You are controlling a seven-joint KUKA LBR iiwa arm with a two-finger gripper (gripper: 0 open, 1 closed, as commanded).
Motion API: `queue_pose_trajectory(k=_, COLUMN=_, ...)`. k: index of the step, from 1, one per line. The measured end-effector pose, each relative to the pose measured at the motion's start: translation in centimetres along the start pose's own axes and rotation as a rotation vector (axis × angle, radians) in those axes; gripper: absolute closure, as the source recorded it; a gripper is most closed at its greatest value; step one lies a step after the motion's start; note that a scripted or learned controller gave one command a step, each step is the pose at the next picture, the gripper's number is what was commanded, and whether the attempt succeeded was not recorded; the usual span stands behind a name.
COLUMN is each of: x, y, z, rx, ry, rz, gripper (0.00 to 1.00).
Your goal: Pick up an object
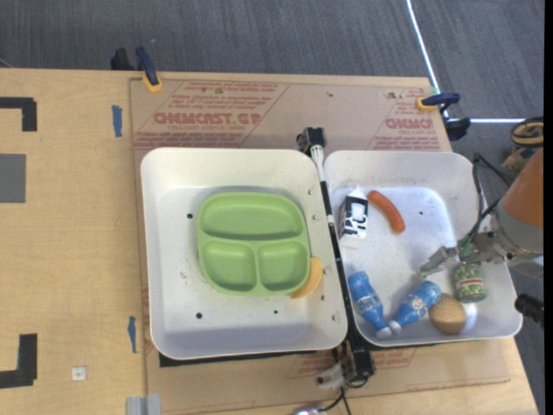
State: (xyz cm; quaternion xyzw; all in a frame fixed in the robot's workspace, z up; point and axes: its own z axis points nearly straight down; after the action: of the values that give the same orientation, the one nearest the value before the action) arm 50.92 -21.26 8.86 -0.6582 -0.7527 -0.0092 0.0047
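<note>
The right bin [432, 167] holds several small objects. A white and black carton [354, 216] lies at the upper left, with an orange-red sausage [387, 210] beside it. Two blue bottles [365, 301] [416, 304] lie near the front wall, and a brown round lump [448, 315] sits to their right. A green and red patterned can [469, 283] lies near the right wall. My gripper [451, 256] hangs low at the right side of this bin, just above and left of the can. The arm [525, 204] comes in over the bin's right rim.
The left bin [164, 258] carries a green divided plate [254, 242] with a yellow banana-like piece [308, 280] at its lower right corner. Clamps and a black bracket [310, 138] sit along the cardboard behind the bins. Cables run by the right edge.
</note>
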Motion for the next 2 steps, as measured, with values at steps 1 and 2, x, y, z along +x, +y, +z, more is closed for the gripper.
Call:
queue_pose_trajectory(k=1, x=-0.6, y=-2.8, z=0.2, rx=0.005, ry=-0.019, rz=-0.477, gripper=0.0)
queue_pose_trajectory(k=2, x=9.9, y=3.2, z=0.3, rx=0.003, ry=-0.024, rz=-0.493, gripper=0.0)
